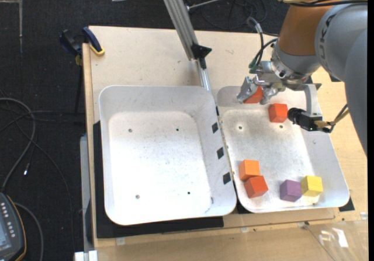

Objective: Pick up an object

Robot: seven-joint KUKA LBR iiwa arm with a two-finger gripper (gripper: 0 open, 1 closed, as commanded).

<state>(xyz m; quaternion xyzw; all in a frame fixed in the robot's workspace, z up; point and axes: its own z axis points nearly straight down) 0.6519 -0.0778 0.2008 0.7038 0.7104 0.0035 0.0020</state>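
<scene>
Bench top, pale wood (146, 55), bearing two shallow white plastic bins side by side. Left bin (155, 152) w/ dark specks on floor. Right bin (280, 149) w/ six small blocks. Grey arm w/ orange band (310, 14) reaching in from right. Two-finger metal gripper (257, 93) at right bin's far edge, fingers closed on small red-orange block (253, 96), block between fingers. Orange-red cube (278, 112) just beside it. Near front: orange cube (250, 168) touching red cube (256, 186); purple cube (290, 190) touching yellow cube (312, 185).
</scene>
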